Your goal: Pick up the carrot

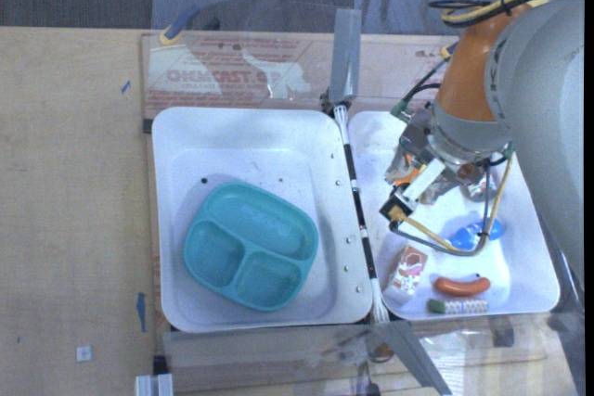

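The carrot [461, 286], a short orange-red stick, lies near the front edge of the right bin [543, 292]. My gripper [415, 164] hangs over the middle-left of that bin, under the grey wrist with its orange band. It is well behind the carrot and to its left, with a clear gap between them. The wrist hides much of the gripper.
Beside the carrot are a small red-and-white carton [409, 270], a blue object [475, 235], and a green piece [436, 304] at the front wall. The left bin [176, 144] holds a teal divided plate [251, 244]. A ridge [357, 218] separates the bins.
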`<action>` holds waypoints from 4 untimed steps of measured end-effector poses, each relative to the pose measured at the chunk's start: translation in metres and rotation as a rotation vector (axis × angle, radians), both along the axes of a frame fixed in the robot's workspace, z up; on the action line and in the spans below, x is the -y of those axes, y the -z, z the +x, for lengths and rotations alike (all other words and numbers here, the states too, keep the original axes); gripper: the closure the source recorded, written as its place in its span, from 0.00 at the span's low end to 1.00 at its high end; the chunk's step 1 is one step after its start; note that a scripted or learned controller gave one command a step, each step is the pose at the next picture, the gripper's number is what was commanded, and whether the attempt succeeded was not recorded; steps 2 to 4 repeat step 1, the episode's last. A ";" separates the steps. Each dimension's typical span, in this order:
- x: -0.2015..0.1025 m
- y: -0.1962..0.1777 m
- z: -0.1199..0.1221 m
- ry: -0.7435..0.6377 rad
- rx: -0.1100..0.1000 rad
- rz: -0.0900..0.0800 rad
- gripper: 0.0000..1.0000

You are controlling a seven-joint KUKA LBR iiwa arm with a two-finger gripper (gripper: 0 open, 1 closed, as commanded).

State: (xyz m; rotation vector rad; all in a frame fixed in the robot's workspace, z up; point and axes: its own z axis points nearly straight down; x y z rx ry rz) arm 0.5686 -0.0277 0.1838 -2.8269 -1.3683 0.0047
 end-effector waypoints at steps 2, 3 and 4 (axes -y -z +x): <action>0.020 -0.038 0.004 -0.021 0.000 0.000 1.00; 0.020 -0.038 0.004 -0.021 0.000 0.000 1.00; 0.020 -0.038 0.004 -0.021 0.000 0.000 1.00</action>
